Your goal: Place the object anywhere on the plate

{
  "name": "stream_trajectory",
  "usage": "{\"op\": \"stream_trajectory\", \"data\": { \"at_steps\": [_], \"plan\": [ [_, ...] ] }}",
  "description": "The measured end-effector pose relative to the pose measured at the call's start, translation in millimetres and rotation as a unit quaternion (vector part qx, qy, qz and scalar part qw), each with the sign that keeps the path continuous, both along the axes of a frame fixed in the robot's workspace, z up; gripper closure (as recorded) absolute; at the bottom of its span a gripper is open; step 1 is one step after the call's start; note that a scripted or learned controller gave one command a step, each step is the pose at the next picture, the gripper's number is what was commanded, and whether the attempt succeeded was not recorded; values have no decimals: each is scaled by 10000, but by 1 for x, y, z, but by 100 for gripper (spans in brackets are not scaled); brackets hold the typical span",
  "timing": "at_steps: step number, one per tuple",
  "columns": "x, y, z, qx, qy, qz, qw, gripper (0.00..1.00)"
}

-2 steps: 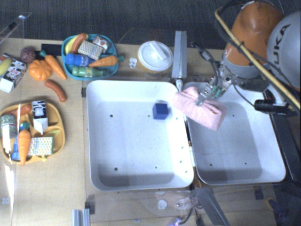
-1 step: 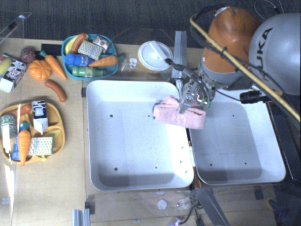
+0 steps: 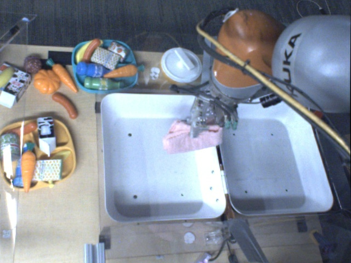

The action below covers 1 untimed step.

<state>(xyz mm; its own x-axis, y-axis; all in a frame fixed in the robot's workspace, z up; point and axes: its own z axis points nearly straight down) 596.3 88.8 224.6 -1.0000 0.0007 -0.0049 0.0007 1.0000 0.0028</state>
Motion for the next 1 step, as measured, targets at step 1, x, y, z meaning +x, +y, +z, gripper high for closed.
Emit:
{"op": "stream_trajectory", "data": {
  "at_steps": [1],
  "plan": [
    [0,0,0,0,-3,-2,10000,0]
  ]
}}
